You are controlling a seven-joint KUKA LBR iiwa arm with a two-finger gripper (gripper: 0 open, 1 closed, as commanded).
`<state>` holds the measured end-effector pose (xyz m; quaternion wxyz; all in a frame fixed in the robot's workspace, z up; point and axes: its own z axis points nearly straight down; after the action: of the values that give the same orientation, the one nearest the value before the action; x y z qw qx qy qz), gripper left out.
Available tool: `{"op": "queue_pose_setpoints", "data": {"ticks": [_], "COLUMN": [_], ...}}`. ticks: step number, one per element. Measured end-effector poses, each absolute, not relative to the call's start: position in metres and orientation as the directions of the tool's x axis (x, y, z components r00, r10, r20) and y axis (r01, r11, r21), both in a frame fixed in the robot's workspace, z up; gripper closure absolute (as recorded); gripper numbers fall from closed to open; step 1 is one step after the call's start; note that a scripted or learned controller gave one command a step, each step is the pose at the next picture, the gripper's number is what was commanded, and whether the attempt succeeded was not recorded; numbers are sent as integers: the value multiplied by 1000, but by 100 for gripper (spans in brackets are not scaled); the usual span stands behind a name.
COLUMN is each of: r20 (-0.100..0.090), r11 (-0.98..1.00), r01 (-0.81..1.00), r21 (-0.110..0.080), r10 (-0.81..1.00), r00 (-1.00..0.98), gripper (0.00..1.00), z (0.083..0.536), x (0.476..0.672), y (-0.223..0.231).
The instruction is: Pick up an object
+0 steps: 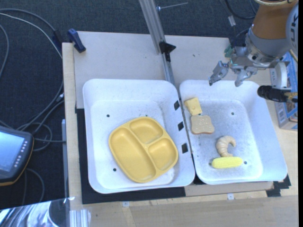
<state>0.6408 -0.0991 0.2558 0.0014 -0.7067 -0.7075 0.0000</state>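
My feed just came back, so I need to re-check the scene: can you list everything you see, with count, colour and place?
bins: 2, white, side by side on the bench
divided plate: 1, yellow, in the left bin
cheese wedge: 1, yellow, right bin, far left corner
bread slice: 1, tan, right bin, just in front of the cheese wedge
croissant: 1, pale tan, right bin, near side
corn cob: 1, yellow, right bin, in front of the croissant
clamp: 1, blue, bench's far left corner
metal pole: 1, silver, behind the bins
arm: 1, grey and orange, at right
pincer: 1, grey, open, above the right bin's far rim
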Motion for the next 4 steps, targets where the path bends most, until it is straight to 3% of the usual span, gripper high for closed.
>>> {"op": "queue_pose_setpoints", "data": {"ticks": [1,4], "r20": [1,2], "r11": [2,0], "r01": [1000,1000], "r21": [-2,-7], "r10": [1000,1000], "r00": [-2,0], "gripper": [0,0], "z": [256,90], "x": [641,623], "y": [-99,-101]}}
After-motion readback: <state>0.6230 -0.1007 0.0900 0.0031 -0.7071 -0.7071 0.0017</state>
